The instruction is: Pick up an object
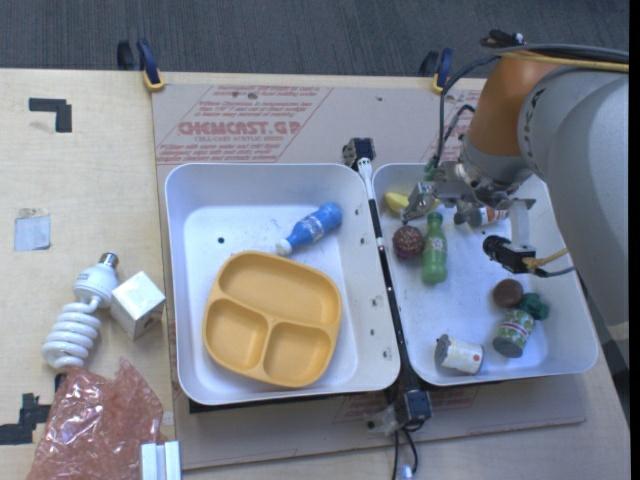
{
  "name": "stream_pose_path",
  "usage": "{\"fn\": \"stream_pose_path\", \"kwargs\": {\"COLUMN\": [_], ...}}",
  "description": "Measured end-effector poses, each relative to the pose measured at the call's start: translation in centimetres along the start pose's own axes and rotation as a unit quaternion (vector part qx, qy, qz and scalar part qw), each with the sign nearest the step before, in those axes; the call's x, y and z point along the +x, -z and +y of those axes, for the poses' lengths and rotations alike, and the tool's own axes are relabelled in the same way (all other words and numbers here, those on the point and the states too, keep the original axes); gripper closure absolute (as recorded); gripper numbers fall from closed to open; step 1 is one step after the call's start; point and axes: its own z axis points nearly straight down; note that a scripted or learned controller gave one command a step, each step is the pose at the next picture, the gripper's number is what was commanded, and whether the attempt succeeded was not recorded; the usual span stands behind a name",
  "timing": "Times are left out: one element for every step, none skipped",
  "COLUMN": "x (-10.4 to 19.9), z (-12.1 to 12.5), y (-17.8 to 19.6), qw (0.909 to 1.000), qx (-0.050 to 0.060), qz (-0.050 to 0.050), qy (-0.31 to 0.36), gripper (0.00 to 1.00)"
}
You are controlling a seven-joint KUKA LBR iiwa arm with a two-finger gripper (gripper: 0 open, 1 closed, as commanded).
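1. Two shallow white bins sit side by side on a pale wooden board; the left bin (190, 298) and the right bin (570, 348) meet along a dark hinge-like strip.
2. Beyond the board's far edge lies dark grey carpet, and blue clamps (148, 63) grip that edge.
3. On the bench left of the bins rest a spiral light bulb (78, 318), a small white cube (138, 303) touching it, and crinkled pink plastic (95, 423).
4. Inside the left bin, a yellow divided tray (272, 318) lies near a blue and white bottle (312, 228).
5. Within the right bin are a green bottle (434, 253), a dark red ball (408, 241) just beside it, a yellow piece (397, 202), a brown round object (508, 292), a small green jar (514, 333) and a white cup on its side (460, 354).
6. The gripper (470, 200) hangs over the right bin's far end, above the green bottle's top; whether it is spread or pressed together I cannot tell, and no object is visibly in its grasp.
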Motion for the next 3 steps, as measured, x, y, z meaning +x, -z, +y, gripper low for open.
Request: {"fn": "stream_pose_path", "kwargs": {"x": [0.0, 5.2, 8.2], "z": [0.0, 0.0, 0.0], "y": [1.0, 12.7, 12.9], "qw": [1.0000, 1.0000, 1.0000], "qx": [0.000, 0.000, 0.000], "qz": [-0.001, 0.000, 0.000], "qy": [0.001, 0.001, 0.001], "gripper": [1.00, 1.00, 1.00]}}
